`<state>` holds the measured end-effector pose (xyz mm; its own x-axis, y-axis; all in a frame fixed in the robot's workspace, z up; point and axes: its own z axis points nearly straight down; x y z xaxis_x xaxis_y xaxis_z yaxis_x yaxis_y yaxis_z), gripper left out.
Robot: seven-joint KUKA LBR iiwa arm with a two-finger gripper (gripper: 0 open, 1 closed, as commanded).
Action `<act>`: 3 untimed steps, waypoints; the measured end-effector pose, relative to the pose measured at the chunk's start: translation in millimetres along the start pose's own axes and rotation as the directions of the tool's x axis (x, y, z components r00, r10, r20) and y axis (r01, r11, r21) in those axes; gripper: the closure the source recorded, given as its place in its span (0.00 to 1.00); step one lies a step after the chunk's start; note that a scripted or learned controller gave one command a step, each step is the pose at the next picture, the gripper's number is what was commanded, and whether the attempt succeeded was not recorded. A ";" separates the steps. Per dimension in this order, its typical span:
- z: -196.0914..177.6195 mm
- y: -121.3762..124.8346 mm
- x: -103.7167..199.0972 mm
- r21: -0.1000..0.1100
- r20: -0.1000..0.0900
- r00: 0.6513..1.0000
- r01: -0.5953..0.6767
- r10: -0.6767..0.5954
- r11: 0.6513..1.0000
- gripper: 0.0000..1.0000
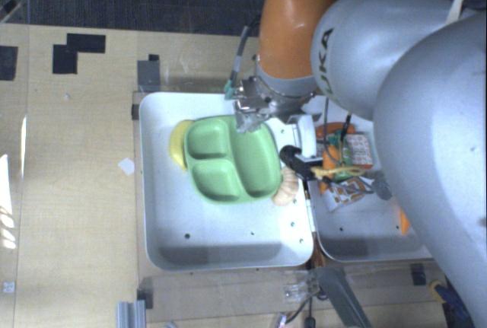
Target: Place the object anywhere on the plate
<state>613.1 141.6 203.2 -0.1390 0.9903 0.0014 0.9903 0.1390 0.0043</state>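
Note:
A green divided plate (228,159) lies in the left white bin (175,235). My gripper (246,119) hangs over the plate's far right corner, close to its rim. A yellow object (177,144) pokes out from under the plate's left edge. Against the plate's right side, near the bin wall, rests a beige object (285,189). I see nothing clearly held at the gripper's tip.
The right bin (358,246) holds several things, among them a printed packet (348,186) and orange pieces (332,157), and the arm hides part of it. The arm covers the upper right. The left bin's front floor is bare.

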 end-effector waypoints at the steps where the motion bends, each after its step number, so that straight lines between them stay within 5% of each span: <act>1: -22.0 64.8 56.0 -0.003 0.000 0.995 0.098 -0.098 0.995 1.00; 2: 4.5 46.6 -8.1 -0.001 0.001 0.959 0.282 -0.282 0.959 1.00; 3: 1.7 61.2 25.5 -0.006 0.002 0.868 0.496 -0.496 0.868 1.00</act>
<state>670.2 175.4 201.8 -0.6120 0.7909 -0.0032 0.7908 0.6120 0.0102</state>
